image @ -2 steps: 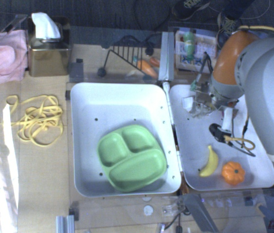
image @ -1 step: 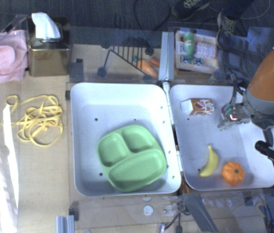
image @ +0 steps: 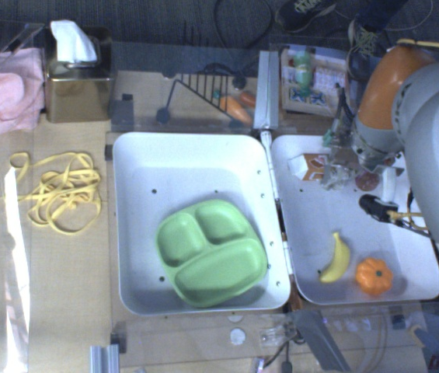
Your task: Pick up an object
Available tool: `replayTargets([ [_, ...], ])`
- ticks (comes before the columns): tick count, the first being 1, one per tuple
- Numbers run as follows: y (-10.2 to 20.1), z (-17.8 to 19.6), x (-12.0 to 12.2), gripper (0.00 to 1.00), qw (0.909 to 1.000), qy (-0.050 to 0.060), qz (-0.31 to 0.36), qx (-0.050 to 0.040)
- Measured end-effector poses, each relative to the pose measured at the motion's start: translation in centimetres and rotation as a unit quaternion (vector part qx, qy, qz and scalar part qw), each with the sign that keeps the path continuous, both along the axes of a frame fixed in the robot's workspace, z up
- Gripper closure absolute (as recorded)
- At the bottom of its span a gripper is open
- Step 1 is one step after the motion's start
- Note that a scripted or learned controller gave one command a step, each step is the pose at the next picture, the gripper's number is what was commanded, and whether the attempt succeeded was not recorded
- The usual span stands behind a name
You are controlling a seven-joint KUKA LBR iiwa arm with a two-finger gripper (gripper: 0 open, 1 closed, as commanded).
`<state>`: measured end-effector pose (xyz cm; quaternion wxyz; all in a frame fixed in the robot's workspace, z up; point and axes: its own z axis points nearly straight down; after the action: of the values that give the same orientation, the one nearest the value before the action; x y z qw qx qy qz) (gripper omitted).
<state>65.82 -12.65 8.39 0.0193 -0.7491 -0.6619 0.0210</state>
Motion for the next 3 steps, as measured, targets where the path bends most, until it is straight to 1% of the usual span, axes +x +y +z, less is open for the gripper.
replayTargets([
  [1,-4.7,10.1,-4.7,1.00,0.9775,-0.031,0.209,0.0040],
  [2,0.0,1.9,-2.4,1.00,0.9869,-0.030,0.158,0.0033],
  [3,-6.5,0.6,-10.5,1.00,0.9570,-0.031,0.288,0.0052],
])
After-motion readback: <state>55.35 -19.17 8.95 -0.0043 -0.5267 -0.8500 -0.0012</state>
